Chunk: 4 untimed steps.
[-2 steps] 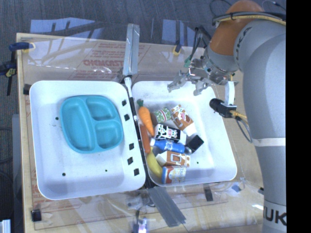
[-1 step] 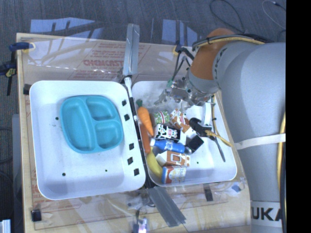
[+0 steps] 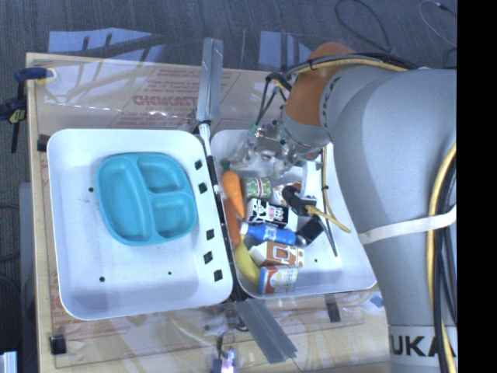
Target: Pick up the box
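Orange box [image 3: 283,254] label unreadable; arm [image 3: 411,208] reads "UKA".

Even, bright light; soft focus, mild glare.

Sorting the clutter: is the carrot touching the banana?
Cannot tell. In the camera view the carrot tapers toward the banana, but their meeting point is too cluttered.
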Available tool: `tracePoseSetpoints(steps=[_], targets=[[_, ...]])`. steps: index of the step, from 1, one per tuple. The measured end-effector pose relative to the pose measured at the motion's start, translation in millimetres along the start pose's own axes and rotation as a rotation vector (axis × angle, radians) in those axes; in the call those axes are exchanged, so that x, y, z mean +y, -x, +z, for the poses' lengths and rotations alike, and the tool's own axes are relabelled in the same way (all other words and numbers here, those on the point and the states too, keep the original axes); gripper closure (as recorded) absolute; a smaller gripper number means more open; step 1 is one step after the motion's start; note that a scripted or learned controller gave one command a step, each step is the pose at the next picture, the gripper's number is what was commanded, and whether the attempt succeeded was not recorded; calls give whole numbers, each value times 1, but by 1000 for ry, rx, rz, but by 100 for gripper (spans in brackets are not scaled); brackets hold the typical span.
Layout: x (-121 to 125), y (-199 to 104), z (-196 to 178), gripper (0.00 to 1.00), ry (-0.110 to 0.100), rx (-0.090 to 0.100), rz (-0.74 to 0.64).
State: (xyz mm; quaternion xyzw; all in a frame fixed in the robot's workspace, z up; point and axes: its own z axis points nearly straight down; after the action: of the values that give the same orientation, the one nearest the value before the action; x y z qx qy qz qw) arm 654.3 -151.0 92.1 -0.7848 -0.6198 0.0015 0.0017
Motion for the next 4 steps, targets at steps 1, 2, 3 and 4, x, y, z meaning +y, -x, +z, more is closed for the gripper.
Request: tracePoseSetpoints(steps=[1, 2, 3, 4], targets=[[-54, 21, 1, 0, 1, -1, 17], [-54, 21, -9, 100, -1, -2, 12], [-126, 10, -2, 100, 12, -6, -121], [-171, -61, -110, 100, 37, 2, 19]])
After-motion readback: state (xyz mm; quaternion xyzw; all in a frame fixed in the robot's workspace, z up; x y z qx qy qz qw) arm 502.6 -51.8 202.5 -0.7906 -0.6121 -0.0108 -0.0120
